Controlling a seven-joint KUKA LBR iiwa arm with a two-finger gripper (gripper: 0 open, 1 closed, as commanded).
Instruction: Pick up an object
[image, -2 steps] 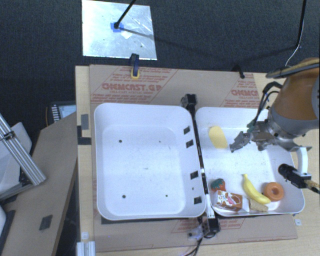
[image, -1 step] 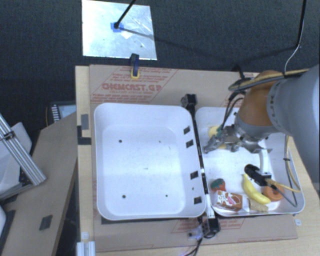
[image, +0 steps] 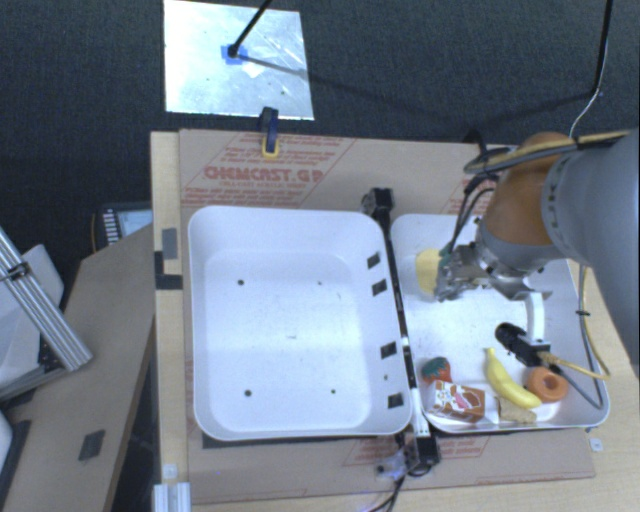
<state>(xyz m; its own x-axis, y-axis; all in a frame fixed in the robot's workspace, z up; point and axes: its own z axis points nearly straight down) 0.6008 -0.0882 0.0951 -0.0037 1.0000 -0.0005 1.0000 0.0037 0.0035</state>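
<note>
pale yellow object lay in the right-hand bin of the view, near its far-left corner and close to the side that met the other bin. the gripper was right against the object's right side and overlapped its edge, so part of it was hidden and its full shape was hard to make out; what showed looked rounded, smooth and matt. whether the gripper was open or closed could not be told, and no hold on the object could be seen. the grey arm, with its orange band, came in from the right and covered the far-right part of that bin. the other things lay well apart from the yellow object, along the bin's near edge: a small red and green piece, a flat printed carton in red and white just beside it, a curved yellow banana, and an orange ring just beside the banana. the left-hand bin, shallow white plastic with rounded corners, stood alongside, a black strip running between the two. both rested on a cardboard sheet with red lettering.
</note>
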